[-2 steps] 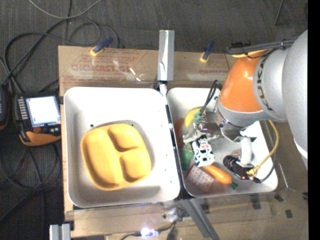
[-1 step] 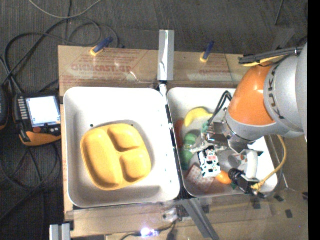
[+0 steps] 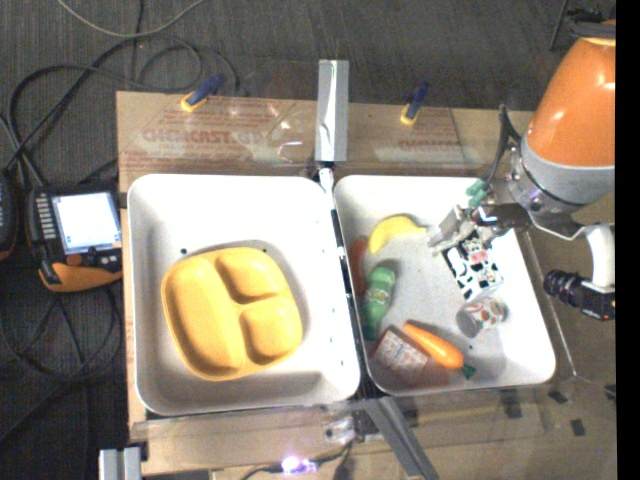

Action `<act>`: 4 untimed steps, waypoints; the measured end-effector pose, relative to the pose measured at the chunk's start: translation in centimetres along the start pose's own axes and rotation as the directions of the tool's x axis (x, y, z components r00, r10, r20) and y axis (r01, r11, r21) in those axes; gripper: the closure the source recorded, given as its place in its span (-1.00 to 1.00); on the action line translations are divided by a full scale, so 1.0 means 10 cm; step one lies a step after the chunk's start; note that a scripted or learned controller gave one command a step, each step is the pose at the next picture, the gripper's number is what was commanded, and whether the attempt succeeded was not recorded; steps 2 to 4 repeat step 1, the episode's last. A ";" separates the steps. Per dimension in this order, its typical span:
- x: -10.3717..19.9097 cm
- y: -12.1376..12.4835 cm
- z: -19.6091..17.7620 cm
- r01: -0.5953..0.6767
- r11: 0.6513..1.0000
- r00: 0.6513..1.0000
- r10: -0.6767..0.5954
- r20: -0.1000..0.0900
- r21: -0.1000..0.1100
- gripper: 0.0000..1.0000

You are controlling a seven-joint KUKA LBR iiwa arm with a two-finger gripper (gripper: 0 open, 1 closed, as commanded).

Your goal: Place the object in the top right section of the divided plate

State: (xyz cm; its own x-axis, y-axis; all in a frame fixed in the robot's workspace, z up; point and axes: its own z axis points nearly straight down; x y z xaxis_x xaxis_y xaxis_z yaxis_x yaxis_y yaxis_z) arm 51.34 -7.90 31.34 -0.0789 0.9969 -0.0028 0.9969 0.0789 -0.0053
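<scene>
The yellow divided plate [image 3: 233, 311] sits in the left bin [image 3: 150, 268], with one long section along its left side and two smaller sections on its right. The arm [image 3: 570, 118] reaches in from the right over the right bin [image 3: 530, 358], and its gripper [image 3: 462, 226] hangs above the upper middle of that bin, just beside a yellow banana [image 3: 393, 232] and right over a small black-and-white patterned box [image 3: 474, 267]. Whether the gripper is released, clenched or grasping anything I cannot tell; it is too small and cluttered to read. Also in the right bin lie a green bottle [image 3: 379, 294] near the dividing wall, an orange carrot [image 3: 436, 346] toward the front touching a brown packet [image 3: 398, 352], and a small grey and red can [image 3: 483, 315] below the patterned box. All of these things are in the right bin, well apart from the plate.
</scene>
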 end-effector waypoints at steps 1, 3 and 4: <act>-0.25 0.42 -0.36 -0.182 0.983 0.983 0.182 0.001 0.001 1.00; -0.25 0.42 -0.36 -0.182 0.983 0.983 0.182 0.001 0.001 1.00; -0.25 0.42 -0.36 -0.182 0.983 0.983 0.182 0.001 0.001 1.00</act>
